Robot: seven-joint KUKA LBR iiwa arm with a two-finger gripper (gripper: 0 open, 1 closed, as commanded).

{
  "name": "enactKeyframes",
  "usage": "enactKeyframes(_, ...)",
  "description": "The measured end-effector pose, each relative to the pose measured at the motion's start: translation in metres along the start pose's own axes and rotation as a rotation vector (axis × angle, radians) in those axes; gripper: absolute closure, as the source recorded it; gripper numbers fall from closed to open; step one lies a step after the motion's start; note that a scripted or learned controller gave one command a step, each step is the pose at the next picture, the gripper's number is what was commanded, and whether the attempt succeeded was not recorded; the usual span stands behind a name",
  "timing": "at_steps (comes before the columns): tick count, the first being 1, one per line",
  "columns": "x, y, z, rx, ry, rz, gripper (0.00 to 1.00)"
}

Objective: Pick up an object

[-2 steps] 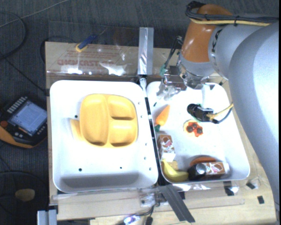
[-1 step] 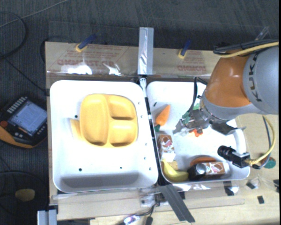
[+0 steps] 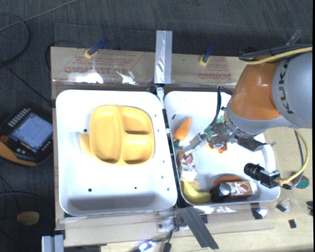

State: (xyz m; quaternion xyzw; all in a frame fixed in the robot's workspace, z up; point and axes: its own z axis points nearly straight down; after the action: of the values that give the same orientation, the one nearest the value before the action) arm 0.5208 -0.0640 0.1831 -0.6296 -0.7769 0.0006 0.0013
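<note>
Arm's orange wrist band (image 3: pixel 257 96) sits highest, over right bin (image 3: pixel 270 151). Gripper (image 3: pixel 220 135) is low inside bin, next to small red/orange item (image 3: pixel 220 147); can't tell jaw opening or if anything is held. Carrot (image 3: pixel 182 128), banana (image 3: pixel 195 193), dark bottle (image 3: pixel 232 189) all lie in bin. Yellow tray (image 3: pixel 121 133) in left bin. Pick not done; grasp + lift remain, I judge.

Yellow divided tray (image 3: pixel 121 133) in the white left bin (image 3: pixel 68 193); orange carrot (image 3: pixel 182 127); yellow banana (image 3: pixel 194 195); grey-and-orange arm (image 3: pixel 268 96).
</note>
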Motion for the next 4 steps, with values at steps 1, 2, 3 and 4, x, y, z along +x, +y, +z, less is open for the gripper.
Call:
enactKeyframes(1,-0.041,0.012,0.09,-0.003,0.0,0.107,0.0)
enactKeyframes(2,-0.091,0.028,0.094,-0.012,-0.002,0.13,0.0)
enactKeyframes(3,-0.065,0.079,0.093,-0.013,-0.007,0.066,0.0)
enactKeyframes(4,-0.064,0.13,0.094,-0.007,-0.007,0.124,0.0)
